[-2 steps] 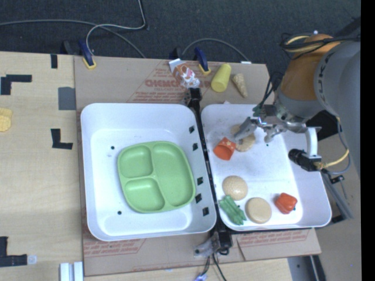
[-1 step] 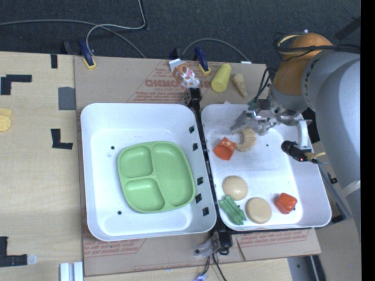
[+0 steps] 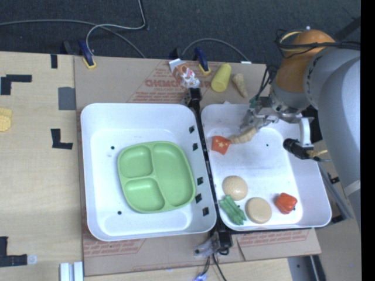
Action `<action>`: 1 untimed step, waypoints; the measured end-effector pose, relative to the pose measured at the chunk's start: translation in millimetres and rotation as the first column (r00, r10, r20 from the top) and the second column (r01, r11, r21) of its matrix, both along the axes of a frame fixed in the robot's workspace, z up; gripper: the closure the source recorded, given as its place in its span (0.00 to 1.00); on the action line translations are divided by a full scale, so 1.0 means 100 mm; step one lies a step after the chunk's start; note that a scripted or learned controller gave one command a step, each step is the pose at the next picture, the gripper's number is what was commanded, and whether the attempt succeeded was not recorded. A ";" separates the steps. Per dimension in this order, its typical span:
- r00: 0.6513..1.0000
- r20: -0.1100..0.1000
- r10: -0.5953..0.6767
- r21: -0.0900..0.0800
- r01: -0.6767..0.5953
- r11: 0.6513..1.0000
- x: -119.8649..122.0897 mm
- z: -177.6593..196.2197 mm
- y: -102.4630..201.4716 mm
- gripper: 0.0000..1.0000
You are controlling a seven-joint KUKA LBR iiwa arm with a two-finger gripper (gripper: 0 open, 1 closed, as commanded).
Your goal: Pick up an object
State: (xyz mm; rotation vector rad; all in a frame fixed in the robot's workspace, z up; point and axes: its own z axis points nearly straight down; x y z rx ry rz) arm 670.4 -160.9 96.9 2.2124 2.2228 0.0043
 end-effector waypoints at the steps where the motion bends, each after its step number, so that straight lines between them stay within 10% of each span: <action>1: 1.000 -0.003 -0.001 0.002 0.002 1.000 -0.01 0.86 0.61 1.00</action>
